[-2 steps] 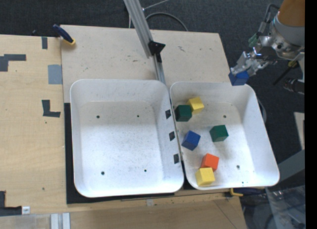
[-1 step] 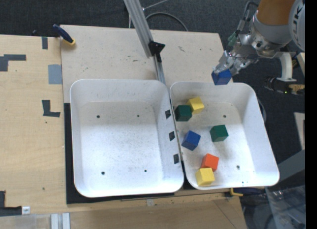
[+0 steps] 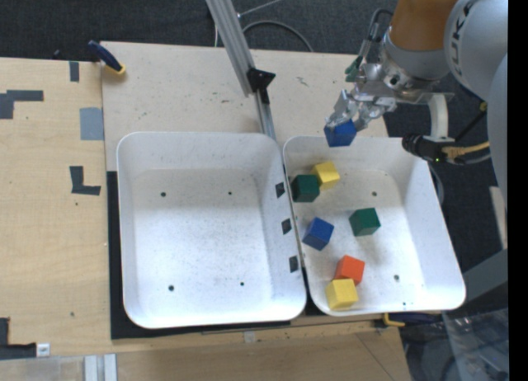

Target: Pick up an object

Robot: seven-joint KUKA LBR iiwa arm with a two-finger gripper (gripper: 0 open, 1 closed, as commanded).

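My gripper hangs above the far edge of the right bin, shut on a blue cube that is lifted clear of the bin floor. Below it in the right bin lie several cubes: a yellow one touching a dark green one, a blue one, a green one, an orange one and another yellow one.
The left bin sits beside the right one, sharing a middle rim. A slanted metal post rises behind the bins. A blue-and-yellow clamp lies at the bench's far left. Cables run by the arm at right.
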